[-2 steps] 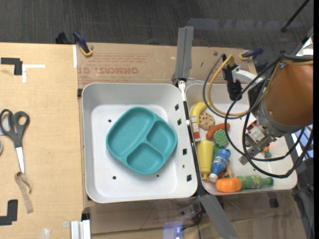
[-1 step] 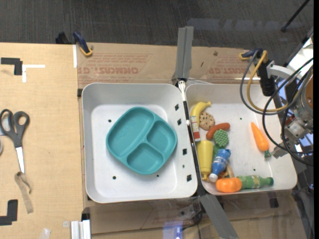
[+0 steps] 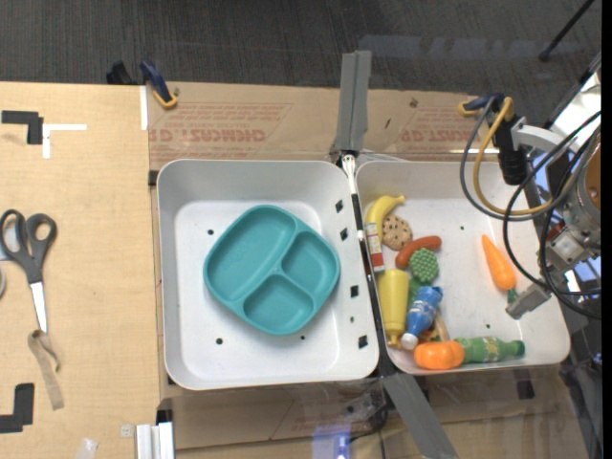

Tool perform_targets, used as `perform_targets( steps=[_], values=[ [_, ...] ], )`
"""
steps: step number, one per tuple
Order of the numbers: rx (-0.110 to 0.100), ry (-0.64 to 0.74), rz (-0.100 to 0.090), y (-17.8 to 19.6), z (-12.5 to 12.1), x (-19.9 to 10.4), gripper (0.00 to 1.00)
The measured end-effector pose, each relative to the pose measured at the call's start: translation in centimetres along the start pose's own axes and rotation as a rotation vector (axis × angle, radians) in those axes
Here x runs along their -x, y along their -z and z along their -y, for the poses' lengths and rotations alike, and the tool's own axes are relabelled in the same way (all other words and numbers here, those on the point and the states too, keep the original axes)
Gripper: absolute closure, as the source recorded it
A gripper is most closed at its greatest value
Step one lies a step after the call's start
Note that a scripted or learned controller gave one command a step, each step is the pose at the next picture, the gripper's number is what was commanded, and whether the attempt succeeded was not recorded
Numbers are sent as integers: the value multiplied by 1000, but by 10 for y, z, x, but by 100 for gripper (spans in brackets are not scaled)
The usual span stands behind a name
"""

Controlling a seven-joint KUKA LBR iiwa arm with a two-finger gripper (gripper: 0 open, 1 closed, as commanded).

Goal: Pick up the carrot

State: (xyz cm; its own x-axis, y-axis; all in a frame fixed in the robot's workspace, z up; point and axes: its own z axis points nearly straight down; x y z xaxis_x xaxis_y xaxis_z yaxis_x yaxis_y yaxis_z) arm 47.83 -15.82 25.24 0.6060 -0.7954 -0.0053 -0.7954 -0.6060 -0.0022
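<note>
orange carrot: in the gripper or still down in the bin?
Down. The tapered orange carrot lies on the right white bin's floor, apart from the other toys.

A robotics lab bench is lying under a fixed overhead camera. Two white bins [image 3: 172,285] are sitting on taped cardboard [image 3: 249,127], with clamps [image 3: 158,84] gripping its edge. Loose cables [image 3: 488,161] are hanging beside the arm [image 3: 574,208], and scissors [image 3: 29,247] are resting on the plywood.

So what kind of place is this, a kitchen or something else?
Probably a robot lab bench, not a kitchen. Two white bins sit side by side on taped cardboard, one holding a teal divided plate, the other toy food such as the carrot. Cables hang by the arm's hand, and scissors lie on the bench.
</note>
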Motion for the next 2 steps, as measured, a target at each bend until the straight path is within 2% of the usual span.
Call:
perform_targets(
  steps=[1, 2],
  values=[
    [2, -9, 0, -117, -12, -29, 0],
    [-35, 5, -30, -150, -17, -46, 0]
  ],
)
